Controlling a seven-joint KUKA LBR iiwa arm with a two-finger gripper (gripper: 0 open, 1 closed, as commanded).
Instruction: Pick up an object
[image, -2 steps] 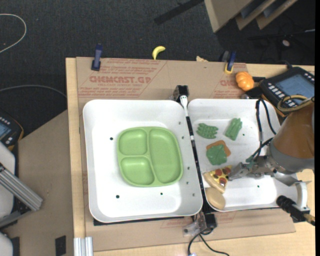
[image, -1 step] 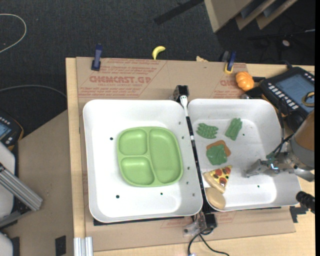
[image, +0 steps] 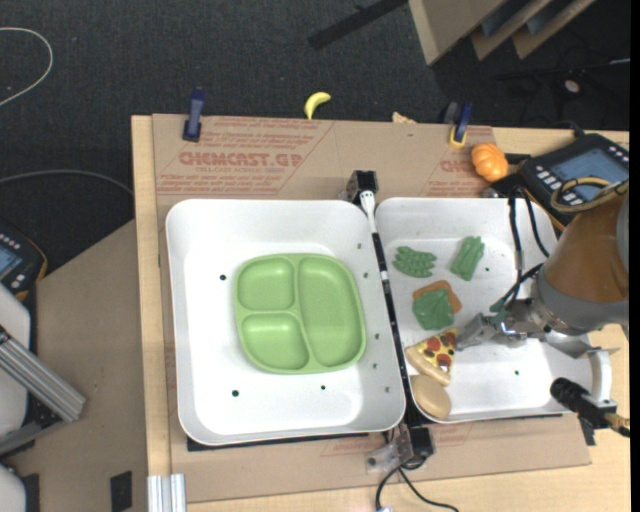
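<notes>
The right bin (image: 520, 395) holds several toy foods. A green leafy piece (image: 413, 262) and a green ridged piece (image: 467, 256) lie at its far side. A green piece on an orange-brown slab (image: 435, 304) lies in the middle. A pizza slice (image: 436, 354) lies at the near left, with a tan rounded piece (image: 432, 398) just in front of it. My gripper (image: 474, 333) reaches in from the right, low over the bin floor. Its tip is just right of the pizza slice and below the green-and-orange piece.
The left bin (image: 200, 400) holds a green divided plate (image: 300, 312). Outside the bins, an orange toy fruit (image: 489, 160) and a yellow banana (image: 317, 102) lie at the back. Blue clamps (image: 194, 115) (image: 460, 122) grip the board's far edge. A control pendant (image: 580, 172) sits at the far right.
</notes>
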